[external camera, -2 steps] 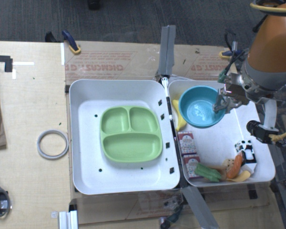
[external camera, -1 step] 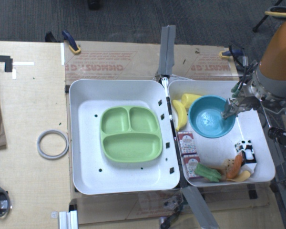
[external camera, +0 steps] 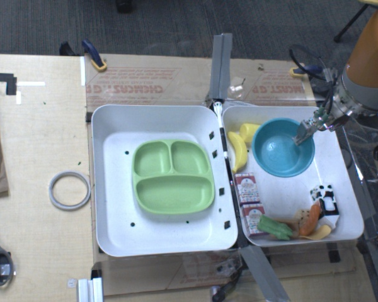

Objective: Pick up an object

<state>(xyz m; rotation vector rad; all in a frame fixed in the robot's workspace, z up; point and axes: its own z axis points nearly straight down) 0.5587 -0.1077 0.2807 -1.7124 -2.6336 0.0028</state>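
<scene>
Clutter fills the near edge of the right bin: a green toy vegetable lies against the near wall, with an orange carrot-like piece and a pale piece leaning just beside it towards the near right corner. They look tumbled there rather than set down, so each overlaps its neighbour, and a clean grasp would be awkward. A small black-and-white toy sits a little farther back by the right wall. Two red-and-white packets lie flat along the left wall.

In the left bin, a green divided plate rests flat near the middle, apart from every wall. Its low profile offers little to pinch.

Farther back in the right bin, a blue bowl stands upright towards the far edge. A yellow banana is wedged between it and the left wall. The gripper reaches in from the right and sits at the bowl's right rim, its tip inside the lip. The bowl seems to be the chosen object, probably because its raised, thin rim is the easiest edge to catch. Whether the gripper is spread or already pinching that rim cannot be told from this slant. The bowl looks to be resting on the bin floor, so I judge the pick not yet made.
</scene>
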